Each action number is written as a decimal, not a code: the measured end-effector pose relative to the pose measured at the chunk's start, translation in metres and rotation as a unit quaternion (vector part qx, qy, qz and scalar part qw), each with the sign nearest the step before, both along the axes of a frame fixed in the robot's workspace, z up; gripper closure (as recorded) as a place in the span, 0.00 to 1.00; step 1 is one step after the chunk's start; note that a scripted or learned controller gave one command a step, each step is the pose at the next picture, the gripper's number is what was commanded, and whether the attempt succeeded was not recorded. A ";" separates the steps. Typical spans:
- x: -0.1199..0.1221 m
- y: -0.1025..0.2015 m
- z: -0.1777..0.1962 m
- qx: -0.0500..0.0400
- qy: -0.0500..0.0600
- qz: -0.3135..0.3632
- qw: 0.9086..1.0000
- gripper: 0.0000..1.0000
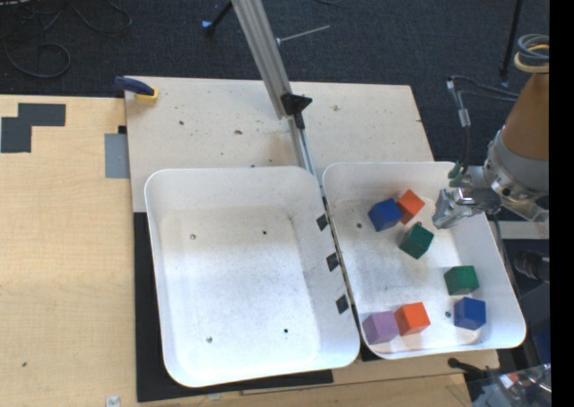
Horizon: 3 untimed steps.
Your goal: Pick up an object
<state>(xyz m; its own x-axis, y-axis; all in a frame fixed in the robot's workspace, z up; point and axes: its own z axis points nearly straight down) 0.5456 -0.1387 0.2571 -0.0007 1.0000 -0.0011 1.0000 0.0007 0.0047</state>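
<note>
My gripper (pixel 451 209) is hanging over the right bin (pixel 502 329), and I cannot tell its state. I am reaching in with my arm (pixel 525 150) from the right. A dark green cube (pixel 416 241) is lying just beside it.

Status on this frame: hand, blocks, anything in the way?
Hand low over right bin, nothing seen held. Dark green block nearest, just below it. Blue block and orange block touching each other, to its left.
</note>
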 end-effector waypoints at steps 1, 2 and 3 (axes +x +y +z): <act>0.002 0.060 -0.002 0.002 0.004 0.002 1.000 1.00; 0.007 0.109 -0.019 0.002 0.005 0.002 1.000 1.00; 0.017 0.165 -0.012 0.001 0.003 0.002 1.000 1.00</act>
<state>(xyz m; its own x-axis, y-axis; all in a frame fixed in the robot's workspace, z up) 0.5629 0.0267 0.2447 -0.0038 1.0000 0.0002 1.0000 0.0038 -0.0022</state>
